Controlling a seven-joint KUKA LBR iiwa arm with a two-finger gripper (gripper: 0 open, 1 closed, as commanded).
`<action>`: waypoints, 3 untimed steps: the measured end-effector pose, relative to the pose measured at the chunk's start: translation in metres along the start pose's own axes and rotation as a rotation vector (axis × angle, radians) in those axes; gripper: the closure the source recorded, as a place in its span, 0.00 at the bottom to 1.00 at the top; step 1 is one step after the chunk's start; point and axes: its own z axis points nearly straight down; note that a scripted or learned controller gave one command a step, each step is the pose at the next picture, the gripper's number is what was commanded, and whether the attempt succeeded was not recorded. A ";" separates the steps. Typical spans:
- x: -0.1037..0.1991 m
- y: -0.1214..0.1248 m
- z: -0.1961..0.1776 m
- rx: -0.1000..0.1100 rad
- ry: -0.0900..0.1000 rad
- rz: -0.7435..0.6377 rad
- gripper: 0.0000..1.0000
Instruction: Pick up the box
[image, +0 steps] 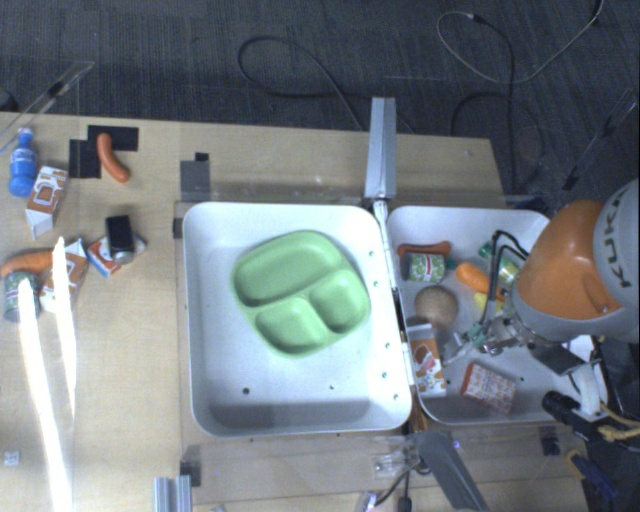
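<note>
In the camera view, the arm (575, 265) enters from the right edge of the frame, its orange band bulking over the right bin (530, 408). The gripper (487, 335) sits low at the middle of that bin, among the clutter; how it is set, and whether it has hold of anything, cannot be told from here.

The box (488, 386), a small reddish-brown carton, lies flat in the lower part of the right bin, just below and beside the gripper, apparently resting on the bin floor. A second small carton (427, 364) lies along the bin's left wall. Above them sit a green-labelled can (424, 265), a brown round item (436, 303) and an orange piece (472, 276).

The left bin (215, 400) holds a green divided plate (300, 290).

By my reading the pick is not yet made: the box looks unlifted, so grasping and raising remain.
</note>
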 end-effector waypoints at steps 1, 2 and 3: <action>-0.075 -0.021 -0.036 0.002 0.009 -0.221 0.00; -0.041 0.091 0.023 -0.006 0.007 -0.278 0.00; -0.056 0.103 0.023 -0.003 0.008 -0.205 0.00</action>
